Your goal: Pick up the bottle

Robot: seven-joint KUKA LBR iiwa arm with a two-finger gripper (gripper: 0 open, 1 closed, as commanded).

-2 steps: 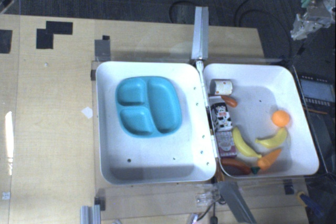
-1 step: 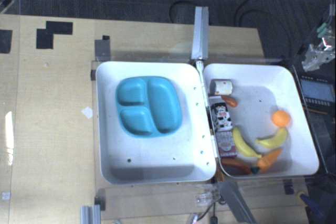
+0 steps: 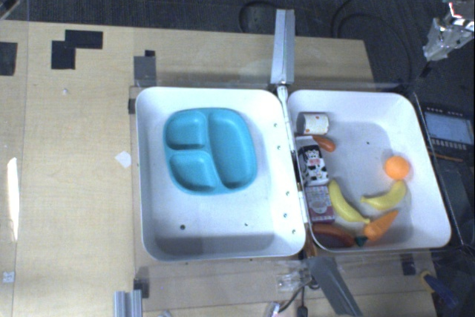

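The bottle (image 3: 316, 182) lies on its side along the left wall of the right bin (image 3: 427, 159). It has a black-and-white label at its upper part and a reddish lower part. A yellow banana (image 3: 344, 205) touches its right side. My gripper (image 3: 447, 35) hangs at the top right of the camera view, beyond the far right corner of the right bin and well away from the bottle. Nothing shows between its fingers.
The right bin also holds a small white can (image 3: 314, 122), a small orange piece (image 3: 324, 145), an orange (image 3: 397, 168), a second banana (image 3: 387, 197), a carrot (image 3: 380, 225) and a dark red item (image 3: 335, 236). A blue divided plate (image 3: 210, 149) sits in the left bin (image 3: 148, 182).
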